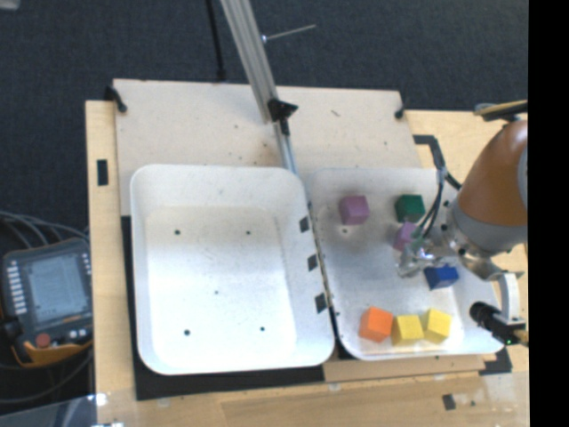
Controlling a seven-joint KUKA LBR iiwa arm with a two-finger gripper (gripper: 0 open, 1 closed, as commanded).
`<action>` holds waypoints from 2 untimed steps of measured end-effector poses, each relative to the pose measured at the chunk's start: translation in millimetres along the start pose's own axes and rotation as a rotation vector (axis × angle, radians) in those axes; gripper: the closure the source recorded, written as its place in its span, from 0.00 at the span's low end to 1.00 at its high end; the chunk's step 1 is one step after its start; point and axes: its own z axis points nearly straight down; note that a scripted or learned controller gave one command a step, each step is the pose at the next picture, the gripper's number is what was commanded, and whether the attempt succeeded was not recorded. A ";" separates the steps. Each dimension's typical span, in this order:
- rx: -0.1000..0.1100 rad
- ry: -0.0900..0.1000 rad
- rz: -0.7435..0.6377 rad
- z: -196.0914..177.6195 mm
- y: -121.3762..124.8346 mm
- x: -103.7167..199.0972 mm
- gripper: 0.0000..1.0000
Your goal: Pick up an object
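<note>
Two white bins are set side by side on a pale bench (102, 238). In the right bin (356, 265) the gripper (411, 261) is lowered among blocks; a blue block (441, 277) lies just beside it, a small purple block (405, 235) touching above. Whether anything is gripped cannot be told.

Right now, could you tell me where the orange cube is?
The orange cube sits in the right bin, near its front edge, immediately left of the two yellow cubes.

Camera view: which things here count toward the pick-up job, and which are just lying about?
Job:
- tool, low in the right bin
- purple block
- green block
- small purple block
- blue block
- orange block
- two yellow blocks

Lying about:
- left bin
- pendant
- metal post
</note>
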 end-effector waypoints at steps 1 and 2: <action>-0.002 -0.001 0.000 -63.1 7.1 -4.3 1.00; 0.003 0.001 -0.002 -81.5 8.3 -5.4 1.00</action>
